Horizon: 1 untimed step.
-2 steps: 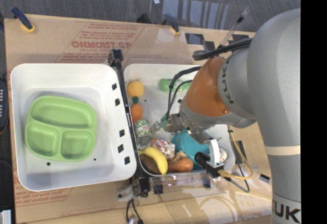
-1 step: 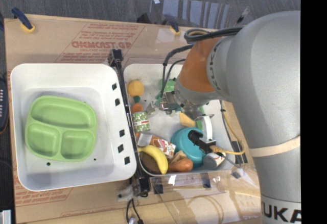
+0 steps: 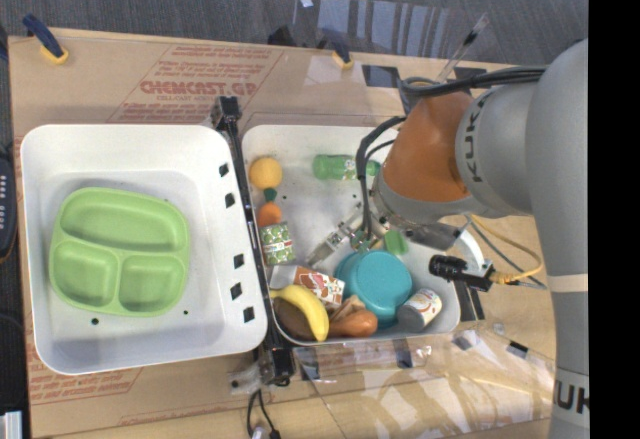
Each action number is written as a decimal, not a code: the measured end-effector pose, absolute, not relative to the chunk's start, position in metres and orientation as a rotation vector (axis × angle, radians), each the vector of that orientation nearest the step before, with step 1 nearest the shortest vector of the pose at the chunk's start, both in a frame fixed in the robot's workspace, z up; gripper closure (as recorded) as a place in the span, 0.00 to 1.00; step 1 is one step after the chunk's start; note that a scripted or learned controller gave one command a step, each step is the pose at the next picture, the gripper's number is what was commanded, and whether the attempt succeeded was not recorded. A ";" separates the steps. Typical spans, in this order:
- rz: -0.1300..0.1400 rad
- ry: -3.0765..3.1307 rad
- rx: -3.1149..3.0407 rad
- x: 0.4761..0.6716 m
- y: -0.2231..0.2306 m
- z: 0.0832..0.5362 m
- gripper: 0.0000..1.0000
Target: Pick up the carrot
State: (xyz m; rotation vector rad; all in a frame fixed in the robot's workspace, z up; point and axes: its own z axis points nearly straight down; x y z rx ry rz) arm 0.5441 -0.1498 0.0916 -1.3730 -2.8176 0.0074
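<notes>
Camera view, end effector point(image 3: 345, 232) near carrot point(image 3: 269, 214)

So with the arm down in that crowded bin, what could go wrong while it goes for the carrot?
Three risks, as I judge it:
1. The carrot is small and wedged by the bin wall, between the yellow ball and a green packet, so the wrong item may get grabbed.
2. The gripper sits to one side of the carrot and may miss it.
3. The arm could knock the teal bowl.

Grey arm point(image 3: 540, 147), orange wrist band point(image 3: 425, 152), black cables.
</notes>
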 end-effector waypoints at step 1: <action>0.000 -2.930 -1.148 0.601 -0.083 0.196 0.00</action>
